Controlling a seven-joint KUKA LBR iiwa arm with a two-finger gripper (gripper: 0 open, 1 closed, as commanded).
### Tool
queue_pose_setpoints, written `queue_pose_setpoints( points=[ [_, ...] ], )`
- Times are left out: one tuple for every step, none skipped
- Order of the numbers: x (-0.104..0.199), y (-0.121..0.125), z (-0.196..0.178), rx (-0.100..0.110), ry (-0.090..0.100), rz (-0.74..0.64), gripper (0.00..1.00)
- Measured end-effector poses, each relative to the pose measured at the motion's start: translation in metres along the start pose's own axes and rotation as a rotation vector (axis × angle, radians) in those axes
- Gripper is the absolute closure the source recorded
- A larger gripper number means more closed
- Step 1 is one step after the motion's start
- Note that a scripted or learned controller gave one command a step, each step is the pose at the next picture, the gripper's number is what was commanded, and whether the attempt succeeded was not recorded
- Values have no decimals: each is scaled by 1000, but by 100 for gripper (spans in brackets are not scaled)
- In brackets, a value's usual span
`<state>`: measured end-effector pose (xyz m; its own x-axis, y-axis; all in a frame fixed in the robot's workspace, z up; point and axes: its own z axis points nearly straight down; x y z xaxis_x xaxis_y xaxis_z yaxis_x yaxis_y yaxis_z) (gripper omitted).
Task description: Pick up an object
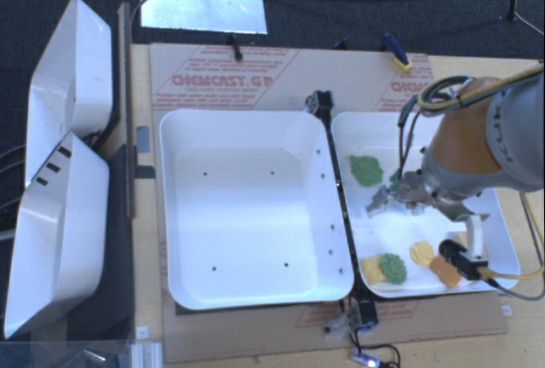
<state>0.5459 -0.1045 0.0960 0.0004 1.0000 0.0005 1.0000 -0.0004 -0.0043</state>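
Looking down on the worktop (281, 77) now, two white bins side by side, and all the action is in the right bin (502, 230). The arm (477, 136) reaches in from the right, orange band plain above the wrist, and the gripper (381, 201) hangs low over the middle of that bin. How far it is open I cannot tell from up here, and nothing shows as held.

Candidates, then. The green lump (366, 169) sits toward the far wall of the right bin, just beside the gripper and a touch beyond it. Nearer the front wall, a yellow block (371, 270) with a second green piece (392, 267) touching it, a pale yellow round piece (421, 253) next along, then an orange piece (444, 273) close to the front right, partly behind a black fitting on the arm.

My read: these all look like small toys, probably light and likely soft or foamy, though I can't be sure. The green lump looks bumpy and irregular, so it should give grip rather than slip; I'd pinch it across its narrow middle, straight down. It stands apart from the others, the cleanest target. The yellow block and its green neighbour are touching, so closing there risks catching both or nudging one away
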Motion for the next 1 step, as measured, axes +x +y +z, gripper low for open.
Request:
queue_pose_setpoints(
  points=[
    [0,0,12,-4,0,-1,0]
  ],
)
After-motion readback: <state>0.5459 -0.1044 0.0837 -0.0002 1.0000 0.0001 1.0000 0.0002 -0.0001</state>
